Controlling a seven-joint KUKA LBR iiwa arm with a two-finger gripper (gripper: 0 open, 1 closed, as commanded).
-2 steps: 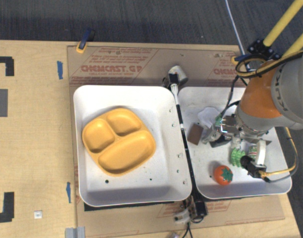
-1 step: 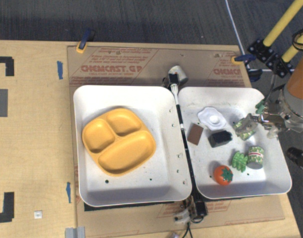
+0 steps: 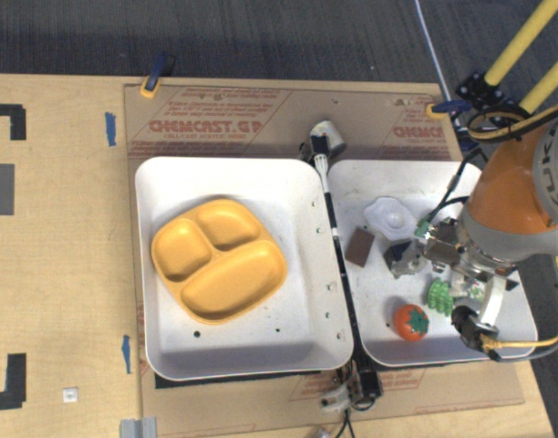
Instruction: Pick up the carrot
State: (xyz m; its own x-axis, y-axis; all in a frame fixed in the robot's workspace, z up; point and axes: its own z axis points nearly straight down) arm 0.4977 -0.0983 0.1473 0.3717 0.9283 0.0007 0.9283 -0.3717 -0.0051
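Carrot [image 3: 411,321], near right bin [image 3: 375,340]: probably light, rigid, slick toy; best pinched across orange body; claw [image 3: 461,292] state unclear.

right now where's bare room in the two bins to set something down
Left bin: bare strips beside and below the yellow divided plate. Right bin: bare along the top, above the clear lid. Crowded lower right: brown block, carrot, green piece, end effector.
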